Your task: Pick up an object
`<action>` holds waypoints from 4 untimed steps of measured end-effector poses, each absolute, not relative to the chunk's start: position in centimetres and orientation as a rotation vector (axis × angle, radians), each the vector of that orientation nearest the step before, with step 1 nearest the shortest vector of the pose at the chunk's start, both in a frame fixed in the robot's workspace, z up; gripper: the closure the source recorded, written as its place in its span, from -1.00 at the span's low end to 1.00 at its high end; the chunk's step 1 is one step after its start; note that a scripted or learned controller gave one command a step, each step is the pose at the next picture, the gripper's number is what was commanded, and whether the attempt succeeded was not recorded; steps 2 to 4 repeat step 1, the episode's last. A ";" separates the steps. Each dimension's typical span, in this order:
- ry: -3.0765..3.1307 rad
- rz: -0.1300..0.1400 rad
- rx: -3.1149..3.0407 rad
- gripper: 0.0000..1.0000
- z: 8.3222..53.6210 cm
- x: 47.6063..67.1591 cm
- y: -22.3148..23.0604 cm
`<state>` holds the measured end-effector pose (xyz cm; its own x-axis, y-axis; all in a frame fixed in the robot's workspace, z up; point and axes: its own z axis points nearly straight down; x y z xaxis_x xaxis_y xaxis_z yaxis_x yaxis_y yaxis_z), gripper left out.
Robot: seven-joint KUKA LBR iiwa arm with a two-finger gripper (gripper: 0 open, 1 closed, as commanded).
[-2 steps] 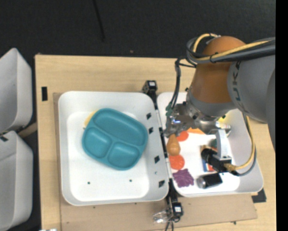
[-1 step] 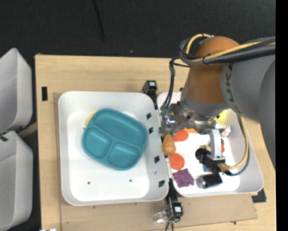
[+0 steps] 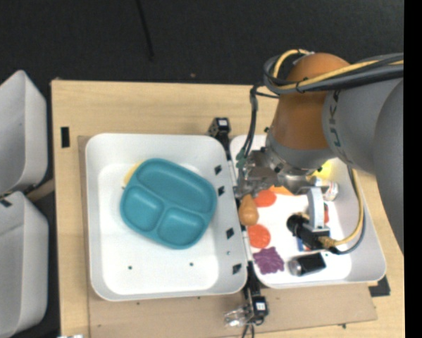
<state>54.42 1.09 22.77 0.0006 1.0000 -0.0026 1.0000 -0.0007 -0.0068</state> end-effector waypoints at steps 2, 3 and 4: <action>-2.217 0.010 -2.221 1.00 22.8 54.4 0.8; -2.217 0.010 -2.221 1.00 22.8 54.4 0.8; -2.217 0.010 -2.221 1.00 22.8 54.4 0.8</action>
